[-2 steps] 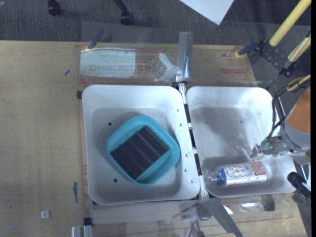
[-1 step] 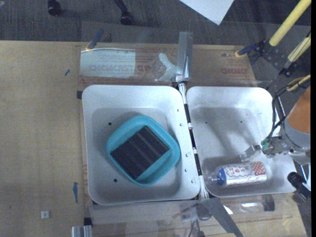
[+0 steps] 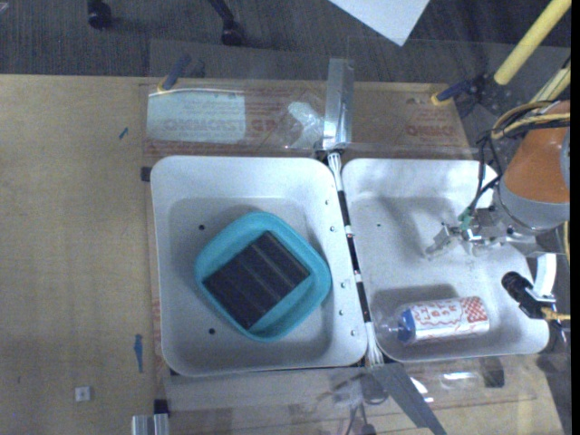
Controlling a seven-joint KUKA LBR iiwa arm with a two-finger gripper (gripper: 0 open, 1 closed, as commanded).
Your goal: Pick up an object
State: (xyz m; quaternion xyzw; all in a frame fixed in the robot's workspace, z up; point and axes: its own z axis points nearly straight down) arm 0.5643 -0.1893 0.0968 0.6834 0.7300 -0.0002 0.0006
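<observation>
Tube point(image 3: 439, 318) lies on its side near the front of the right bin point(image 3: 399, 188), nothing lifted yet, so the pick is all to do. It's white with red lettering and a red-checked end, cap pointing left. Gripper point(image 3: 446, 240) hovers over mid-bin, empty, apart from the tube; whether the claw is apart or together, I can't tell. Left bin point(image 3: 172, 243) has a teal dish point(image 3: 263, 275).

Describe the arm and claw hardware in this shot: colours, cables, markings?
Grey arm with a broad orange band above the wrist. Black and yellow cables loop beside it. The claw is small, pale metallic, with a green spot near its base. No markings legible.
</observation>
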